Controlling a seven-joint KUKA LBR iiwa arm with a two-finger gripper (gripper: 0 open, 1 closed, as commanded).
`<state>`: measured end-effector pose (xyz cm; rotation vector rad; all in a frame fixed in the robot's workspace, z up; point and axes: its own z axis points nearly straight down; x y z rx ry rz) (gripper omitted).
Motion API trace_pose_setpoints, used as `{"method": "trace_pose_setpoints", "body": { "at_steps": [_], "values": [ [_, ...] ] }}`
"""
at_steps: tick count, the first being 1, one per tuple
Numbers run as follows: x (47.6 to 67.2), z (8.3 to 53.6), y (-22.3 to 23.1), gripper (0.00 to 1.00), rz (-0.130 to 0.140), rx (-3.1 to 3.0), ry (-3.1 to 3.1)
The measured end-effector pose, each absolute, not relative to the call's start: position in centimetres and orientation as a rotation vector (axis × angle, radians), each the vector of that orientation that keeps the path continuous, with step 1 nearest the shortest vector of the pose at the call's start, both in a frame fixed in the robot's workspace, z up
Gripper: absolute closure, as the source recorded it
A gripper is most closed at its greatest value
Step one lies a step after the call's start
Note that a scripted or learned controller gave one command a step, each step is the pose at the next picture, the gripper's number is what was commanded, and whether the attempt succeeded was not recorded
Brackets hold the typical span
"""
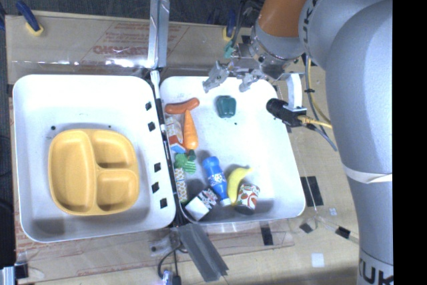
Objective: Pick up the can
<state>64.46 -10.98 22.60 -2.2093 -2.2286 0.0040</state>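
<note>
On the worktop (80, 37), the right bin (283, 163) holds our can (247, 196) at five o'clock, touching a banana (237, 181). Our gripper (231, 77) hovers empty, fingers apart, at twelve o'clock; crowding could spoil the grasp.

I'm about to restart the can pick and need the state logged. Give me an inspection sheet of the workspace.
Surface: bench with two white bins; left bin, right bin.
Job's things: can, patterned red and white, near the right bin's front edge, touching the banana.
Clutter: blue bottle, carrot, sausage, green pepper, small packets along the divider; yellow tray in the left bin.
Grippers: gripper open, holding nothing, over the right bin's back edge, far from the can.
Cables: black and yellow leads by the wrist.
Surroundings: blue clamp at the bench's back left corner.
</note>
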Motion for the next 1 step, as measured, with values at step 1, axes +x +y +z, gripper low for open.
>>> {"method": "trace_pose_setpoints", "body": {
  "at_steps": [1],
  "values": [
    [60.18, 10.41, -10.15, 0.0, 0.006, -2.506, -1.888]
  ]
}}
